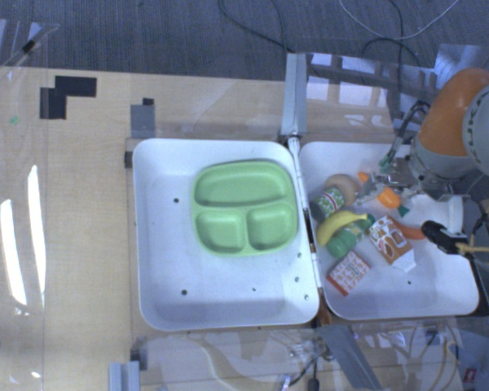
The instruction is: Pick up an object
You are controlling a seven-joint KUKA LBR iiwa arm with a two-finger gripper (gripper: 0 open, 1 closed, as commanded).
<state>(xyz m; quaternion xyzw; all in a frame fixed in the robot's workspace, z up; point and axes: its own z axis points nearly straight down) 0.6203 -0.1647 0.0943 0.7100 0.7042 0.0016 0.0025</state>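
In the right bin (440, 296) lie several small items. A yellow banana (341, 223) lies across a green item (342, 243). A round can with a green label (334, 196) sits just above them. An orange-and-white carton (391, 242) and a small red box (349, 272) lie nearer the front. An orange piece (389, 196) rests at the bin's far side. My gripper (391, 179) hangs directly over that orange piece, low in the bin. Nothing shows as held.
The left bin (159, 243) holds a green divided plate (246, 207). A metal divider (293, 96) runs between the bins at the back. The grey arm with its orange band (448, 125) fills the right bin's far right corner.
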